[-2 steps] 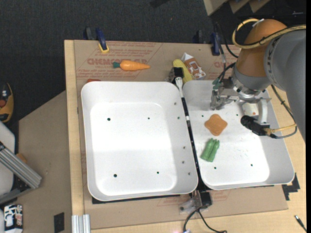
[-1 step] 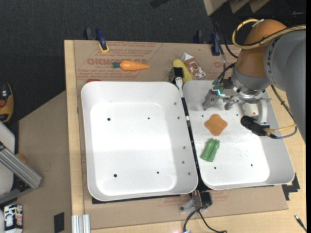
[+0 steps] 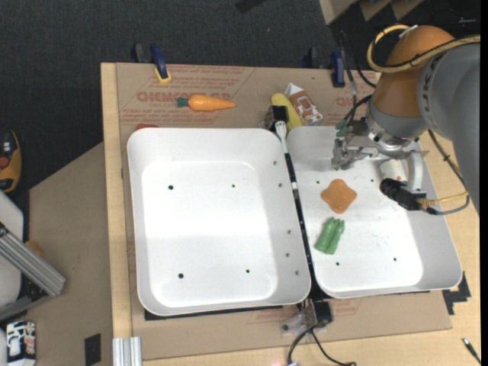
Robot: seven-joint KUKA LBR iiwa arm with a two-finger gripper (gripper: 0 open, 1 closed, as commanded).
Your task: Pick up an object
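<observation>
dark carpet surrounds a cardboard-topped bench (image 3: 114, 227) carrying two white bins: the left bin (image 3: 145, 158) and the right bin (image 3: 427, 269). two objects sit in the right one: one orange lumpy piece (image 3: 338, 195) near centre, one green ridged piece (image 3: 330, 235) just at its six o'clock. one toy carrot (image 3: 204, 103) lies outside at twelve. gripper (image 3: 345, 157) hovers at the orange piece's twelve o'clock; finger state, cannot tell.

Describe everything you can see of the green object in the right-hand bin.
The green object is a small, oblong piece with lengthwise ridges, matte like plastic or rubber. It lies flat, slightly slanted, on the floor of the right bin, just below an orange-tan lump without touching it. Nothing grips it.
</observation>
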